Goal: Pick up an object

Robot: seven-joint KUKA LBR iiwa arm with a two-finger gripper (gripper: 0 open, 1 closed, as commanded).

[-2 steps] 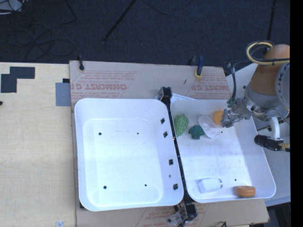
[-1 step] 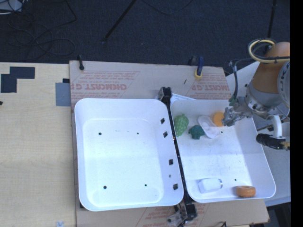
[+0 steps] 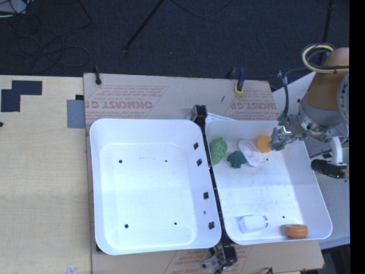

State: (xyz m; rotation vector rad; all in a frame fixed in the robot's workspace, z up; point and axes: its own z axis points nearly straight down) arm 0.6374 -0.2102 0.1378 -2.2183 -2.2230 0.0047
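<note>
Nearest to my camera, at the front edge of the right bin [image 3: 316,196], I see a flat orange disc [image 3: 296,230] that looks like a thick round slice, and just to its left a pale rounded white block [image 3: 252,222] that almost melts into the bin floor. Further back in the same bin lie four small things close together: a light green, bumpy leaf-like piece [image 3: 218,150] near the divider, a dark green crumpled lump [image 3: 237,159] beside it, then a white soft-looking shape [image 3: 251,151], and touching its upper right side a small orange ball [image 3: 263,143] with a smooth surface. The gripper [image 3: 279,139] is right beside this orange ball, at its right side; whether it is released or clenched I cannot tell, and I do not see the ball held. Above the wrist the arm shows its orange band [image 3: 329,79], with a yellow cable loop [image 3: 315,55] on top. The left bin [image 3: 142,184] is shallow, glossy white plastic with a few small dark holes in its floor. Both bins rest on a sheet of brown cardboard [image 3: 165,99] with red printed letters — it is clamped at the back edge — and to the left the bench [image 3: 40,181] is pale wood. Behind everything the floor is dark carpet [image 3: 171,27] with black cables across it.
</note>
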